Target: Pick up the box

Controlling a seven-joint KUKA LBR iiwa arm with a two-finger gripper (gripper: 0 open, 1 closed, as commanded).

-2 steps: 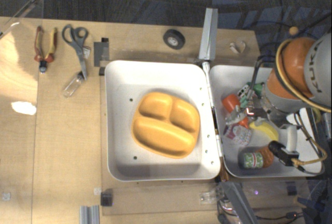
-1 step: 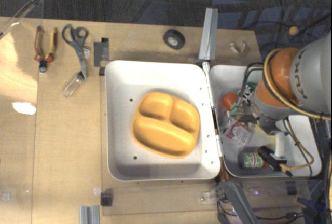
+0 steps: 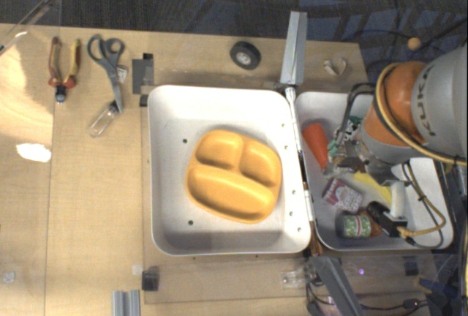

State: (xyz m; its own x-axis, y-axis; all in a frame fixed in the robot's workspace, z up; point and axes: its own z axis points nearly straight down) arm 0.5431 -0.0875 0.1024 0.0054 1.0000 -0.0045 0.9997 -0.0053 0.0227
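Note:
The box is small, with a purple and white print. It lies flat in the right bin, near the bin's left wall. My gripper hangs over the same bin, just beyond the box's far edge and beside an orange carrot. Nothing shows between the gripper and the box. The grey arm with its orange band reaches in from the right and hides the bin's back right part.
A green can lies just in front of the box. A yellow item lies to the box's right. The left bin holds a large yellow bread-shaped object. Scissors, pliers and a tape roll lie on the bench.

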